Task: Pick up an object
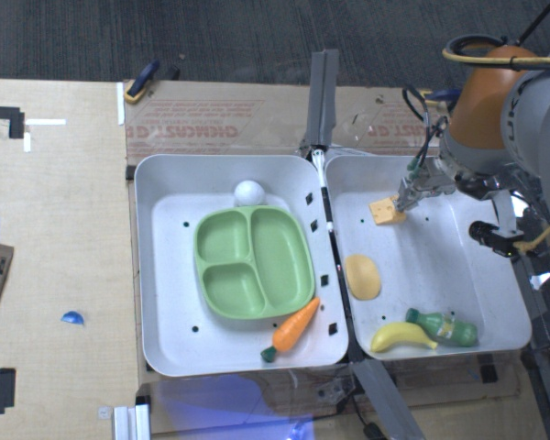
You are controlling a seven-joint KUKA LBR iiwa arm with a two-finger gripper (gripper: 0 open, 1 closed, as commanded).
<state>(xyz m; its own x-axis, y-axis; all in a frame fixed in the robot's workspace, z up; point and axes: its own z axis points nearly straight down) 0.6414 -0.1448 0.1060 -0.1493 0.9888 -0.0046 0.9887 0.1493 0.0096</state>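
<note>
Yellow cheese wedge (384, 211) lay near the back of the right bin (495, 337), touching the gripper (405, 198) on its left side; whether anything was actually pinched, I couldn't tell.

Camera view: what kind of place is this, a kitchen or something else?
Probably a robot lab bench, not a kitchen. The arm reaches into two white bins, and the food there looks like toys: a carrot, a banana, a cheese piece by the gripper. Tape marks the bench.
</note>
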